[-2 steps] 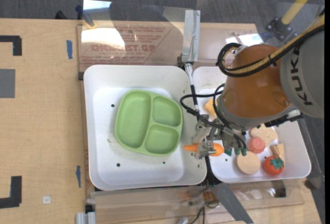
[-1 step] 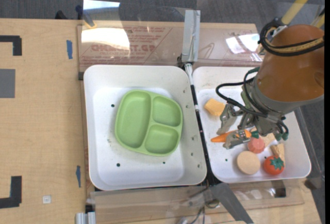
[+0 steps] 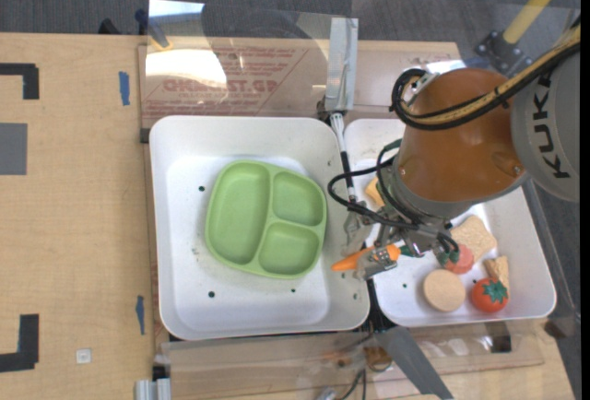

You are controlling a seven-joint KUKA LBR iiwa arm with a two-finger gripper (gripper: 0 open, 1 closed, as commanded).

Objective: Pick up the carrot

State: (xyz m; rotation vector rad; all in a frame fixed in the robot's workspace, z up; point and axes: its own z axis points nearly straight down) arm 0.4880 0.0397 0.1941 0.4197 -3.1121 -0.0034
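Carrot: small orange tapered carrot (image 3: 361, 259) lies over the rim between the two bins; long axis near level, tip toward the green plate, thick end slightly raised on the far side.
Gripper: two-finger metal gripper (image 3: 380, 256) pinches the carrot's thick end, jaws narrowly parted around it.
Plate: light green three-compartment plastic plate (image 3: 265, 218), just beside the carrot's tip.
Tomato: red tomato (image 3: 489, 295), well beyond the thick end.

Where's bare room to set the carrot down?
Bare floor rings the green three-compartment plate in the left white bin, widest along its left wall. The plate's compartments are bare. The right white bin is crowded near the orange carrot.
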